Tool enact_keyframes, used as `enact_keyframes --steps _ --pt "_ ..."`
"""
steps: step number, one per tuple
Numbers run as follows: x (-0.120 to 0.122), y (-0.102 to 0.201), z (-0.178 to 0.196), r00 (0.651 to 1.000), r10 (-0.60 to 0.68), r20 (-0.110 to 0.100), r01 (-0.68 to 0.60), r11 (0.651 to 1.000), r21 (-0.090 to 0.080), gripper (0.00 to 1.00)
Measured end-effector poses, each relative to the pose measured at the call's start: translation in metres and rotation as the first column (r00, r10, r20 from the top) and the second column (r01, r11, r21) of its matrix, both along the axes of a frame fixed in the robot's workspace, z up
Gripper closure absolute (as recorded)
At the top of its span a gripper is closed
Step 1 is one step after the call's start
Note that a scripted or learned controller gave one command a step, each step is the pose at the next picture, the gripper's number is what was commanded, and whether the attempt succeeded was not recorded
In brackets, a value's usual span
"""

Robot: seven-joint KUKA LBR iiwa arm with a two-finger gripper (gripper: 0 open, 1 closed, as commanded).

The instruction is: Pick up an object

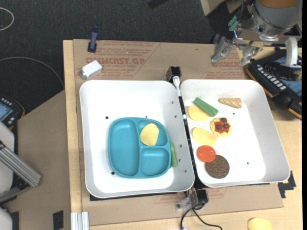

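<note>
While the arm reaches in from the upper right, the scene reads as follows.

Hand [232, 52]: above the worktop [139, 56] just beyond the far rim of the right bin [273, 143]; its two fingers are spread apart with nothing between them.

Right bin: holds a green strip [205, 106], a tan wedge [230, 102], two pale yellow pieces [195, 113] [204, 136], a small pizza-like piece [221, 126], a red disc [206, 153] and a brown round cookie [218, 166].

Green strip: lies slantwise, overlapping the upper yellow piece.

Red disc and cookie: touching, near the bin's front edge.

Left bin [96, 109]: carries a teal divided tray [125, 147].

Tray: a yellow piece [149, 134] sits in its upper right compartment.

Green sliver [173, 155]: beside the tray's right edge.

Worktop: a white block [91, 69] and a blue clip [93, 39] lie behind the left bin.
</note>
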State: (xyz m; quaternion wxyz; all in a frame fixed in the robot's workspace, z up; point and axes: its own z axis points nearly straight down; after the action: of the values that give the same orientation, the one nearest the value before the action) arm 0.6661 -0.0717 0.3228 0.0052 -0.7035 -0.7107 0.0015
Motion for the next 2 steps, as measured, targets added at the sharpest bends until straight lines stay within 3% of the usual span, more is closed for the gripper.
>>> enact_keyframes --steps 1,2 --pt "-0.012 -0.072 0.142 0.999 -0.016 0.028 0.017 1.000 -0.013 0.00" --pt "-0.021 -0.056 -0.006 1.000 -0.011 -0.004 0.011 1.000 -0.002 0.00"
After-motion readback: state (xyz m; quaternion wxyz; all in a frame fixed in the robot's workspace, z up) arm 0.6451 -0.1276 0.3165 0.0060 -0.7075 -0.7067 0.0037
